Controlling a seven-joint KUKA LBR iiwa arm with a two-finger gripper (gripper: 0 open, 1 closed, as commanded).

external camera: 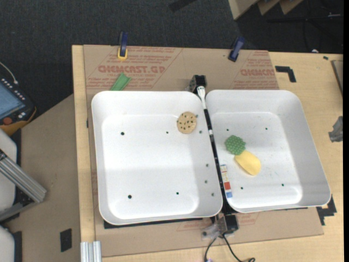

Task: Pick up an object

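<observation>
The yellow object (pixel 248 163) is being recorded lying in the view's right-hand bin (pixel 305 146), touching the green piece (pixel 235 144), long axis slanting upper-left to lower-right, on the arm's entry side.

We log one body fragment: small grey piece (pixel 335 130) at right edge of view, cut off by frame. Colour mid to dark grey, matte, no gloss. Outline angular, jagged on left side, narrowing toward bottom. Too small and blurred for us to read screws, cables or markings. We cannot tell which part of arm it belongs to. No further detail resolvable on it.
</observation>
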